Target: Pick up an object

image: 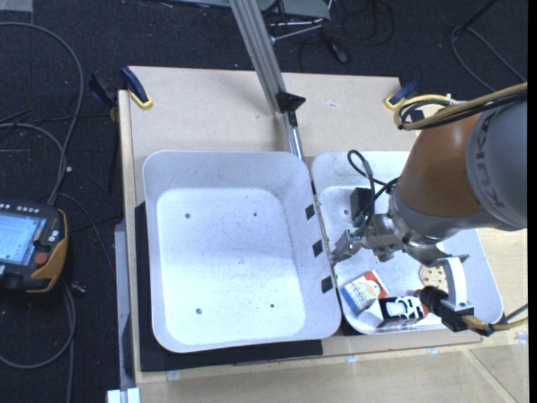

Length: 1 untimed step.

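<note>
The big grey arm with the orange band (457, 170) reaches over the right shallow white bin (331, 179). Its tool (346, 246) hangs low by the bin's left wall; I cannot tell how it is set. A small white box with red and blue print (362, 290) lies just below it, beside a black and white thing (401, 309). The left white bin (226, 246) sits next to it on the tan surface (210, 107).

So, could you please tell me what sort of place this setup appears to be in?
Probably a robotics lab: a wooden bench bearing two white bins, cables trailing over dark floor, and a teach pendant lying at the left.
</note>
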Motion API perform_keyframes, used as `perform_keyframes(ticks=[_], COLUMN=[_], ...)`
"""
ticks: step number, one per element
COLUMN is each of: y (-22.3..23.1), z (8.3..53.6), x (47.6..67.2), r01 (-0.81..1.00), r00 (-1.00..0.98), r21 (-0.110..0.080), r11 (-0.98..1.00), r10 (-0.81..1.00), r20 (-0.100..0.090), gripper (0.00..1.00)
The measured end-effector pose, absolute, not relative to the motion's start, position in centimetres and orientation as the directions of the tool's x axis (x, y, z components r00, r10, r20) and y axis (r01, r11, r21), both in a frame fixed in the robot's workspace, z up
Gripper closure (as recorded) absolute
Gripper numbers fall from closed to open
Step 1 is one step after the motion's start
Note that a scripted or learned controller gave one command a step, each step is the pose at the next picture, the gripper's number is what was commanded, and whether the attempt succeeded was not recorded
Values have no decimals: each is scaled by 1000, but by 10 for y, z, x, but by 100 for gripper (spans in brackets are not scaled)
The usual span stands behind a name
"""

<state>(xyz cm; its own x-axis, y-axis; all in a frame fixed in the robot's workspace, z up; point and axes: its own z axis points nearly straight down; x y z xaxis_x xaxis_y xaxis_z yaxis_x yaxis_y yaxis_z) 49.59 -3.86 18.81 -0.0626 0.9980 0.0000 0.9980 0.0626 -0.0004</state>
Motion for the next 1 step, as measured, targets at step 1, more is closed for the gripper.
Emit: perform_keyframes(ticks=[1], y=[-13], z=[187], x=[670], r01=[1000], r00=[-1], r21=[-1], r11=[1], r10=[1000], r20=[0], gripper=[0])
